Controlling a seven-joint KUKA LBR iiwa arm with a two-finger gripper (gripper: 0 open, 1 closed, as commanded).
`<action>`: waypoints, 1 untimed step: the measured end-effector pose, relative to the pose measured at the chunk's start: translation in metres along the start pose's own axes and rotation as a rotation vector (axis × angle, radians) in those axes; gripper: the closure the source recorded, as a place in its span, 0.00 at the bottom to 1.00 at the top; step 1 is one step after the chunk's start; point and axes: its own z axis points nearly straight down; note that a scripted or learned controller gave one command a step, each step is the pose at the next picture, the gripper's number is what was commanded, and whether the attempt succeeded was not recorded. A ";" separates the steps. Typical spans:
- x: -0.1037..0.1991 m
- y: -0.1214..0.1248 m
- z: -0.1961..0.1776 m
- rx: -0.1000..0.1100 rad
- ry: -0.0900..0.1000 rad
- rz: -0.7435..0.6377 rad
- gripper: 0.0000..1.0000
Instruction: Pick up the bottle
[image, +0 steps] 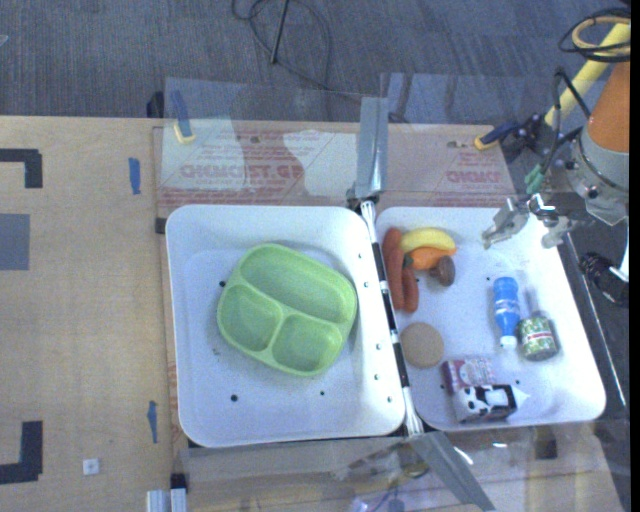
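the bottle (506, 305) looks like glossy blue plastic with a white cap. the two bins (190, 240) are smooth white plastic, the divided plate (287, 309) matt green plastic. the bench (80, 300) is pale, matt wood. the gripper (525, 222) is bare grey metal.

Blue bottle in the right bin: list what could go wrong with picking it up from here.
1. The blue bottle lies on its side, so it may roll or slip out as the gripper closes.
2. A small green can sits right against the bottle's cap end; a descent slightly off could strike or grab it instead.
3. The gripper hangs above the bin's far edge, apart from the bottle, so it must travel and line up with the bottle's axis.
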 end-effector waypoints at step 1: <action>-0.045 -0.029 0.123 -0.001 0.000 -0.085 0.00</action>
